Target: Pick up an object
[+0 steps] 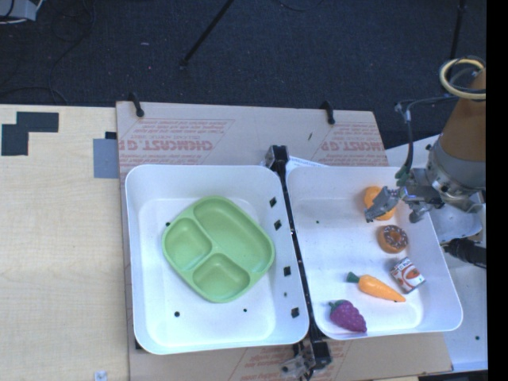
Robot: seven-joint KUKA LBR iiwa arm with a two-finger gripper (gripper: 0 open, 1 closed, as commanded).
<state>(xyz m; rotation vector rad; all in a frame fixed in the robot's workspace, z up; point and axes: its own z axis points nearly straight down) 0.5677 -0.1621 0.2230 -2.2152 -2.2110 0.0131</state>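
Observation:
The right bin (pixel 333 236) holds several toy foods. An orange fruit (pixel 370 194) lies near its back right. Below it are a round brown biscuit (pixel 392 238), a small red and white can (pixel 406 275), a carrot (pixel 376 287) and a purple bunch of grapes (pixel 348 316). My gripper (pixel 386 204) reaches in from the right and hangs low over the bin, right against the orange fruit's right side, partly covering it. Nothing is visibly held.
The left bin (pixel 151 292) holds a green divided plate (pixel 218 247). A black divider (pixel 287 244) runs between the two bins. Cardboard lies under the bins, with the wooden bench to the left. Cables hang by the arm at the right.

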